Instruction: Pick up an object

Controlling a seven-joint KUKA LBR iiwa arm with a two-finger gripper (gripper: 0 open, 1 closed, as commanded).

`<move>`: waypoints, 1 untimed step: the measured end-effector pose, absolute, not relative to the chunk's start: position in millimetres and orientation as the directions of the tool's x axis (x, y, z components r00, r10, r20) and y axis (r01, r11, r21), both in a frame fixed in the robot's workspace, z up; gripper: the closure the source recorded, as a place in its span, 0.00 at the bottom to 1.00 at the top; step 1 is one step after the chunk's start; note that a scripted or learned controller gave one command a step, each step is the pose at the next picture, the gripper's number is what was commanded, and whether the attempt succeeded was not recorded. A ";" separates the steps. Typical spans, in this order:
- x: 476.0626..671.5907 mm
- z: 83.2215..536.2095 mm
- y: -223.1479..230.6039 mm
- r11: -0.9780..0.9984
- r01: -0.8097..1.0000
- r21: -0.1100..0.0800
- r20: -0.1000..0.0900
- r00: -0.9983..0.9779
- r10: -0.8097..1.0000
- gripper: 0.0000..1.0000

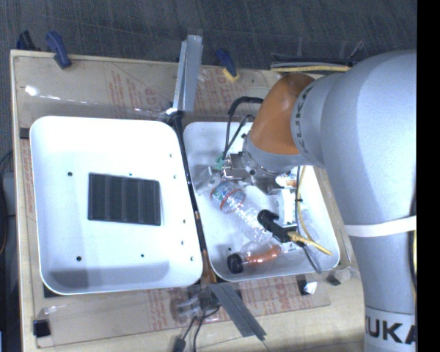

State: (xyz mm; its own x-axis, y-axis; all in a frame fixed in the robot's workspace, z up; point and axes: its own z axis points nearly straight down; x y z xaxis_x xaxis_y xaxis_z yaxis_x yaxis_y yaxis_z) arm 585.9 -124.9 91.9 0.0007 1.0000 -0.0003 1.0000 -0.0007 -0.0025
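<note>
My gripper (226, 169) hangs low in the right bin (205, 141), near its upper middle, under the orange wrist band. Just below it lies a clear plastic bottle (236, 202) with a blue label, slanting down to the right. Whether the gripper touches the bottle is hidden by the wrist. An amber bottle with a black cap (255, 257) lies on its side along the bin's front wall.
The left bin (51, 160) holds a dark ribbed rectangular pad (125, 199) flat at its centre. A dark divider runs between the two bins. The arm's grey bulk covers the right bin's right side. Clamps sit on the bench's back edge.
</note>
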 end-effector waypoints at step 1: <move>585.6 101.4 -124.6 0.004 1.000 -0.006 -0.001 -0.004 1.000 1.00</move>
State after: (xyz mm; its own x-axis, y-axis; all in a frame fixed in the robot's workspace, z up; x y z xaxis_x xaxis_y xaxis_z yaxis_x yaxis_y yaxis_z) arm 585.6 -124.6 101.4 -0.0040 1.0000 -0.0009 1.0000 0.0039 -0.0059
